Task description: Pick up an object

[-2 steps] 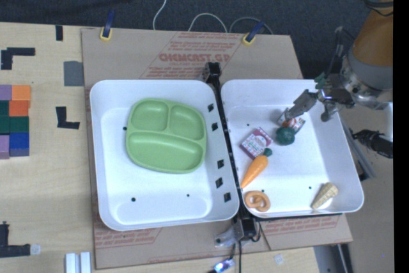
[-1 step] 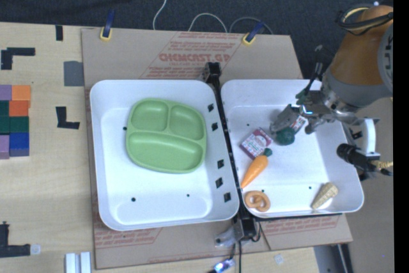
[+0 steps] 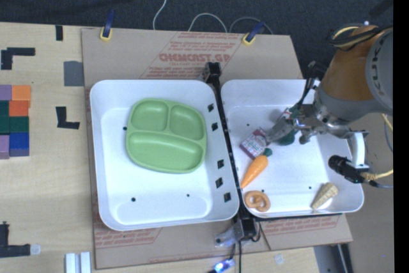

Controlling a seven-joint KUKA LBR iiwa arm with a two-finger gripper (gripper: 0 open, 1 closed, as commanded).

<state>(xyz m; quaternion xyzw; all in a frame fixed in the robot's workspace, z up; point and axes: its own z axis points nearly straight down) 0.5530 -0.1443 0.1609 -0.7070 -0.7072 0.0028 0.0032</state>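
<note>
carrot point(image 3: 255, 169), pretzel point(image 3: 258, 201) lie near end effector point(image 3: 285, 131).

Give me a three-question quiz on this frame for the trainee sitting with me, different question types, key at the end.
1. True or false: the green divided plate lies in the left bin.
2. Which item lies nearest the right bin's front right corner? A) toy carrot B) pretzel C) pale cone-shaped piece
3. Fill in: the hand is over the ____ bin, beside the purple packet.

Key: 1 true; 2 C; 3 right.
</note>
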